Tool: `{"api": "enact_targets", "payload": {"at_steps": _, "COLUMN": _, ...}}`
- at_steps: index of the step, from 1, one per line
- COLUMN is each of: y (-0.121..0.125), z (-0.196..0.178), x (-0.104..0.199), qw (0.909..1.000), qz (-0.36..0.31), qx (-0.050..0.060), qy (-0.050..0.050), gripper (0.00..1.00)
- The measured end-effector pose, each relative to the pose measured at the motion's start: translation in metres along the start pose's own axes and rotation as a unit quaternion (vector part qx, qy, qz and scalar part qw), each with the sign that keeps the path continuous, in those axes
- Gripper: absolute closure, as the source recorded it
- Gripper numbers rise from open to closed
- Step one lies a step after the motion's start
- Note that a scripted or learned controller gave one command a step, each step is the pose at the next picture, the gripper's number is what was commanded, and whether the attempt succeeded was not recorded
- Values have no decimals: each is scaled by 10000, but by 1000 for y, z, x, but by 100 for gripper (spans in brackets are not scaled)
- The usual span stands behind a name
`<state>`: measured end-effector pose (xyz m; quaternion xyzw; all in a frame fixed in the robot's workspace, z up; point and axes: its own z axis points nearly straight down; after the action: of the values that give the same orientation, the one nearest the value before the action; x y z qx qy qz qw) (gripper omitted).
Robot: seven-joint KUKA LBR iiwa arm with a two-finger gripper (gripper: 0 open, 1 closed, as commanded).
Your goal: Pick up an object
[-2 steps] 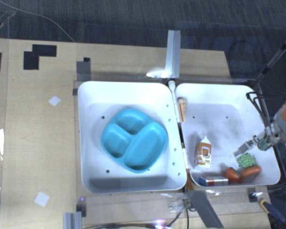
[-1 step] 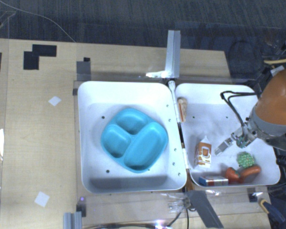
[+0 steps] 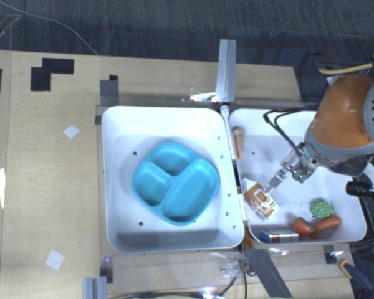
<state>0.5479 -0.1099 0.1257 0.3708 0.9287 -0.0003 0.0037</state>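
My gripper (image 3: 273,184) reaches down-left from the orange wrist band into the right bin (image 3: 346,185). Its tip is just up-right of a small orange-and-white box (image 3: 260,202) that lies near the bin's left wall, close to it or touching; I cannot tell which. Nothing shows held in the gripper. Other pickable things in this bin are a green knobbly ball (image 3: 321,208), an orange sausage-shaped toy (image 3: 316,225), a red-and-blue marker (image 3: 278,236) at the front edge, and a thin brown stick (image 3: 238,143) along the left wall.
The left bin (image 3: 121,167) holds a blue divided plate (image 3: 176,182). A metal divider post (image 3: 226,70) stands at the back between the bins. Black cables loop behind the arm at the right.
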Motion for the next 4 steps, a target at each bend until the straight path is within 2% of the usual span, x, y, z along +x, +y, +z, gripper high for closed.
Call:
{"api": "enact_targets", "payload": {"at_steps": 1, "y": 15, "z": -57, "x": 89, "qw": 9867, "qz": -1623, "qx": -5, "qy": 36, "gripper": 0}}
{"api": "enact_targets", "payload": {"at_steps": 2, "y": 35, "z": -56, "x": 114, "qw": 9482, "qz": -3177, "qx": -9, "qy": 38, "gripper": 0}}
{"api": "enact_targets", "payload": {"at_steps": 3, "y": 35, "z": -57, "x": 114, "qw": 9482, "qz": -3177, "qx": -10, "qy": 37, "gripper": 0}}
{"api": "enact_targets", "payload": {"at_steps": 4, "y": 59, "z": -57, "x": 137, "qw": 9096, "qz": -4154, "qx": -17, "qy": 34, "gripper": 0}}
